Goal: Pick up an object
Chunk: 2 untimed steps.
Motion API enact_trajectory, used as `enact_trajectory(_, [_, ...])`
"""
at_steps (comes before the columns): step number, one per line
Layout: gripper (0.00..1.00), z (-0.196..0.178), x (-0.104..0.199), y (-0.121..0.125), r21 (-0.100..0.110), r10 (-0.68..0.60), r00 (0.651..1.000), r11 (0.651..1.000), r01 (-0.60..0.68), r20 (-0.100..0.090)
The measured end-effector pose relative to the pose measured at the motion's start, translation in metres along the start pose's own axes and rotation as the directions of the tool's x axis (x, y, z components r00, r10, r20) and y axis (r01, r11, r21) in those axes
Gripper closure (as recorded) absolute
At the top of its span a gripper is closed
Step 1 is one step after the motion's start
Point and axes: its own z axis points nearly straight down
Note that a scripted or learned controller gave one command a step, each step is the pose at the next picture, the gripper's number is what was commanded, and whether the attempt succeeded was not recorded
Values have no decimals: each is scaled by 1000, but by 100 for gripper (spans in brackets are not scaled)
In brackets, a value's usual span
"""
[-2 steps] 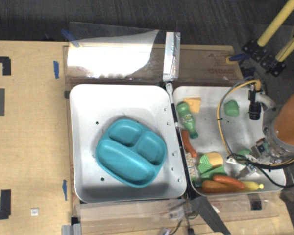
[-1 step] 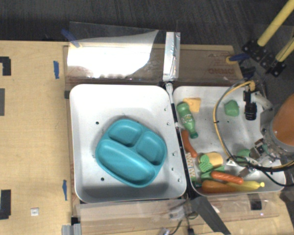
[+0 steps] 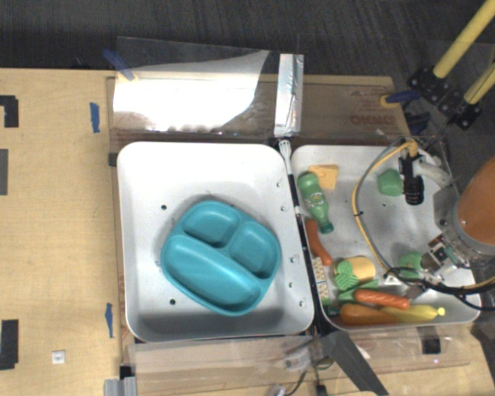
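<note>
Closest to the lower edge of the frame, a pile of toy food lies along the bottom wall of the right bin point(image 3: 371, 157). A yellow banana point(image 3: 427, 312) lies lowest. An orange carrot point(image 3: 384, 299) rests just above it, and a reddish-orange piece point(image 3: 356, 313) sits to the left of the banana. Above them are a pale yellow lump point(image 3: 360, 267) and a green leafy piece point(image 3: 345, 281), touching each other.

Up the bin's left wall runs a thin orange stick point(image 3: 314, 241). Above that lies a green bottle point(image 3: 314, 201), tilted, with its cap pointing down the frame. A yellow wedge point(image 3: 327, 176) lies just beside the bottle's upper end. A small green block point(image 3: 389, 182) lies alone in the upper right part of the bin, next to a black part point(image 3: 412, 181) with a yellow cable point(image 3: 360, 200) looping away from it.

The arm point(image 3: 485, 206) comes in at the right edge, its orange band over the bin's right wall. The gripper point(image 3: 434, 252) hangs low in the bin's right half, just beside a small green piece point(image 3: 410, 261). Whether the gripper is open, closed or holding anything cannot be told.

The left bin point(image 3: 140, 180) holds a teal divided plate point(image 3: 221, 256) that sits slanted in its middle. A sheet of clear plastic point(image 3: 190, 89) lies above that bin, on the tan bench point(image 3: 41, 246).
</note>
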Motion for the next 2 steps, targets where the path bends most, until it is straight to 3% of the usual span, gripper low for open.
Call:
enact_trajectory(1, [0, 0, -1, 1, -5, -121, 993, 993, 121, 0])
enact_trajectory(2, [0, 0, -45, -21, -13, -178, 984, 984, 177, -6])
